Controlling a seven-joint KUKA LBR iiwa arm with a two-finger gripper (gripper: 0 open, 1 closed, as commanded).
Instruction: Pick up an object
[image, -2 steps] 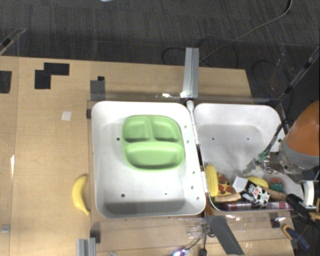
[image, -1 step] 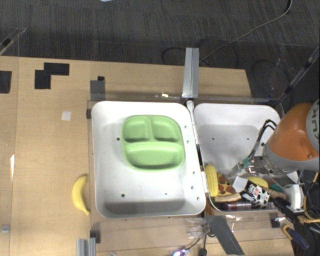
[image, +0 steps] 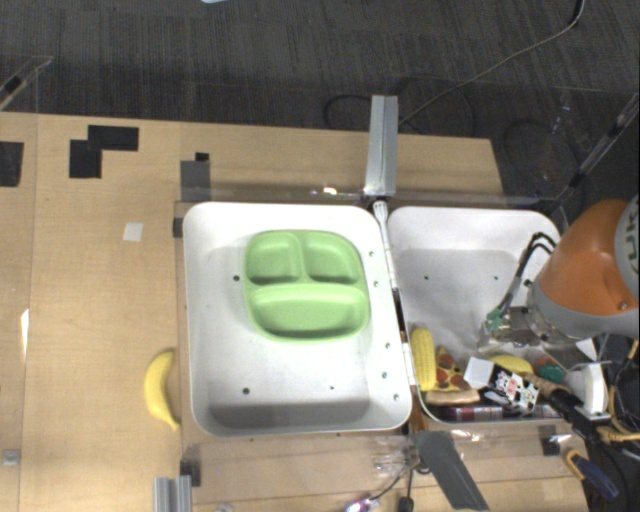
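Camera view: arm low over the cluttered right bin

Camera view has the gripper (image: 512, 330) down in the right bin (image: 450, 250), just above a heap of small objects (image: 490, 378) at its near edge; whether it is open or closed cannot be told. A corn cob (image: 424, 358) lies beside the heap. A green divided plate (image: 303, 283) sits in the left bin (image: 215, 300). A banana (image: 160, 388) rests on the counter (image: 90, 300).

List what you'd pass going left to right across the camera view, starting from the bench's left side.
Banana → left bin holding the green divided plate → corn cob → pile of small items → arm.
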